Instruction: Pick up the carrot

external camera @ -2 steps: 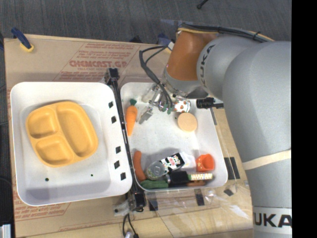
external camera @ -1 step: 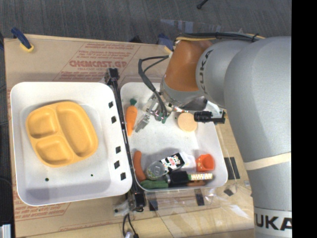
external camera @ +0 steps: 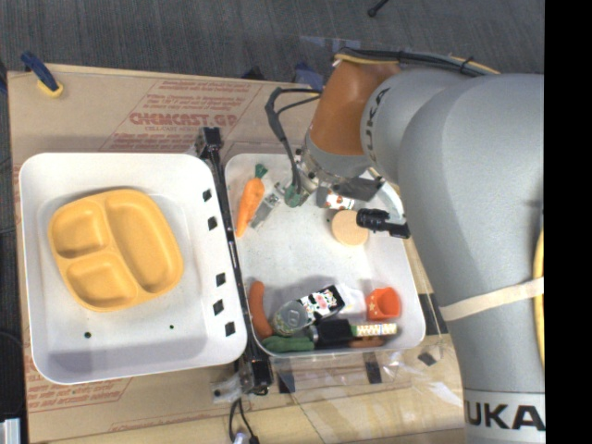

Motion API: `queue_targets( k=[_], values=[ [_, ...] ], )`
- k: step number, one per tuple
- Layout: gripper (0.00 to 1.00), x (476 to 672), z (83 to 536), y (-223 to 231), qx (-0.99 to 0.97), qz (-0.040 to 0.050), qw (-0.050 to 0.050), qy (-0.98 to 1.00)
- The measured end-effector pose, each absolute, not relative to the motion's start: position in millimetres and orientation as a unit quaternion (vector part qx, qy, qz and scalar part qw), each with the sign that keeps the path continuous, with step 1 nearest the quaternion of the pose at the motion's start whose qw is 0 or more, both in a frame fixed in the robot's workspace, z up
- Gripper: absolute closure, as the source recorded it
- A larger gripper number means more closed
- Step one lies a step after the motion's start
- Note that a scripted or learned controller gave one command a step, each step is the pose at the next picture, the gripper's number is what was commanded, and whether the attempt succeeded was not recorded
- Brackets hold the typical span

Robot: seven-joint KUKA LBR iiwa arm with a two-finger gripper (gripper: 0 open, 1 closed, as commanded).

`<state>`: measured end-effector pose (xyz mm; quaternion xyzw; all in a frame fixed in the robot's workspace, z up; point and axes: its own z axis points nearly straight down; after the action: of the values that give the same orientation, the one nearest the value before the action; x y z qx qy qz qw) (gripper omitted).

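**Over two bins, arm nears carrot**

At left, a yellow plastic sectioned tray lies in the left white bin (apart from the task). Rightward, the orange tapered carrot lies near the right bin's left wall, untouched. Just beside it, the metal two-finger gripper hangs released, likely lining up a grasp.

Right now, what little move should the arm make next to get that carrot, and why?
Probably a short shift toward the left bin. The carrot lies by the right bin's left wall, and the gripper hangs just to its right, not over it, so it likely needs centring before going down.
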<state>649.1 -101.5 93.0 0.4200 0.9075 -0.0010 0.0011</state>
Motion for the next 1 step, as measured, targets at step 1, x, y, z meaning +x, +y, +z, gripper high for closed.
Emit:
queue_targets(
  k=[1],
  values=[
    [0.0,647.8,92.9,-101.5,0.547,-0.0012,0.001,0.837]
  ],
)
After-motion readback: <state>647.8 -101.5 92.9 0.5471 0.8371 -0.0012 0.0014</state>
